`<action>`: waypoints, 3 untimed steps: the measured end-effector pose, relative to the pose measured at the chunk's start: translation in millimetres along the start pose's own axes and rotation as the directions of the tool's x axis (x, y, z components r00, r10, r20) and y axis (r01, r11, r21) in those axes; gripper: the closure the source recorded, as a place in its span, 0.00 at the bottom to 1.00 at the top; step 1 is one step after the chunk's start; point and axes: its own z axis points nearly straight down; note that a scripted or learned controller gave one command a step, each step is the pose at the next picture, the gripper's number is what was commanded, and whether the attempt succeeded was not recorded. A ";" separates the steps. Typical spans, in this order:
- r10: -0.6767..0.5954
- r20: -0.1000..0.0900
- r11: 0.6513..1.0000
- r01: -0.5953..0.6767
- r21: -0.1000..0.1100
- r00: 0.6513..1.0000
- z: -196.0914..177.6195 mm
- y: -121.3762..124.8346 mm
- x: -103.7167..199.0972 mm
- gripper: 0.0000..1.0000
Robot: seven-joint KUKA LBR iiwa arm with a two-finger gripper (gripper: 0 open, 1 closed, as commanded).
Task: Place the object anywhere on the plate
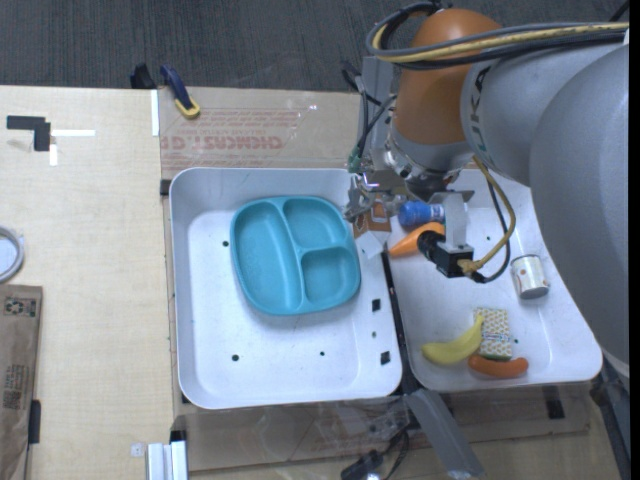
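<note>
I judge the gripper (372, 208), whose state I cannot tell, must next reach left over the plate (295, 254).

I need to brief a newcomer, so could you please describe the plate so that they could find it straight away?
Start with the two white bins side by side and take the left bin. The plate lies in its upper half, near the wall shared with the right bin. It is the one turquoise thing there, a rounded dish split into three compartments.

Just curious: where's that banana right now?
The banana lies in the right bin, near its front edge, touching a sponge and an orange sausage-shaped toy.
</note>
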 end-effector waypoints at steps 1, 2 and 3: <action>-0.006 0.001 1.000 0.006 0.000 1.000 -1.7 43.5 31.9 1.00; 0.466 0.001 0.885 -0.466 -0.001 0.885 -58.6 12.6 56.8 1.00; 0.442 0.002 0.897 -0.442 0.002 0.897 -34.2 -27.6 105.8 1.00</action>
